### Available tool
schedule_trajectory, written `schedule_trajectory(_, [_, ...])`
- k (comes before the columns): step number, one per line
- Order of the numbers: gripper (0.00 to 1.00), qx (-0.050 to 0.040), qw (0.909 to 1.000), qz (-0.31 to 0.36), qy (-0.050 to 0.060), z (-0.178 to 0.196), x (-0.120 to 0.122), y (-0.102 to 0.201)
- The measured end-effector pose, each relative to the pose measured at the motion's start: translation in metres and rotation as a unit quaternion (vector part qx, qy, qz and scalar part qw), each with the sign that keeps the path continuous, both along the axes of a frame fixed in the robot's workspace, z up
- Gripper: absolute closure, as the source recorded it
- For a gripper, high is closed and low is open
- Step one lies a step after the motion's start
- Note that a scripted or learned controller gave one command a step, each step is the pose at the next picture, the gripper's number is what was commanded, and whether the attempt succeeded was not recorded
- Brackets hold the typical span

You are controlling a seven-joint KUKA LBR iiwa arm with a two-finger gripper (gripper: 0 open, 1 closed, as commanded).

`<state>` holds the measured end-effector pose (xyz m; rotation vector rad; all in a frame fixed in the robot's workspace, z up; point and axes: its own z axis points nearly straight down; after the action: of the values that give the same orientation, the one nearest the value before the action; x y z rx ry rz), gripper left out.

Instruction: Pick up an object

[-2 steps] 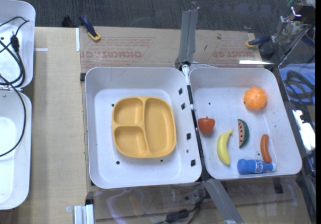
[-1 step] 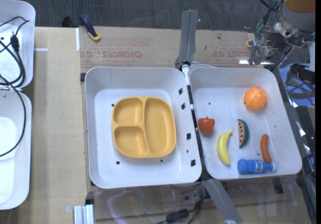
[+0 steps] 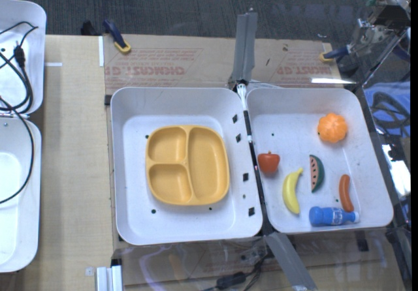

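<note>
The right white bin (image 3: 366, 120) holds several toy items. An orange (image 3: 332, 128) lies at its far right. A red tomato (image 3: 268, 162) rests against the left wall. A yellow banana (image 3: 291, 192) and a watermelon slice (image 3: 316, 173) lie in the middle. A reddish sausage (image 3: 345, 192) is by the right wall, and a blue bottle (image 3: 332, 216) lies on its side along the front edge. In the left white bin (image 3: 124, 153) sits a yellow three-part plate (image 3: 187, 165).
A grey bar (image 3: 245, 48) rises between the bins at the back. Two blue clamps (image 3: 116, 36) (image 3: 332, 55) grip the cardboard-covered bench (image 3: 176, 64). White trays with black cables (image 3: 16, 61) stand at the far left. Metal equipment (image 3: 382, 19) stands at the top right.
</note>
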<state>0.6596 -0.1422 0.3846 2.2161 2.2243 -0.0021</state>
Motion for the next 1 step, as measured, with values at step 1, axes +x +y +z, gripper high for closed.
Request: schedule_trajectory(1, [1.00,0.0003,1.0000,-0.003,0.002,-0.0606,-0.0696,0.0027])
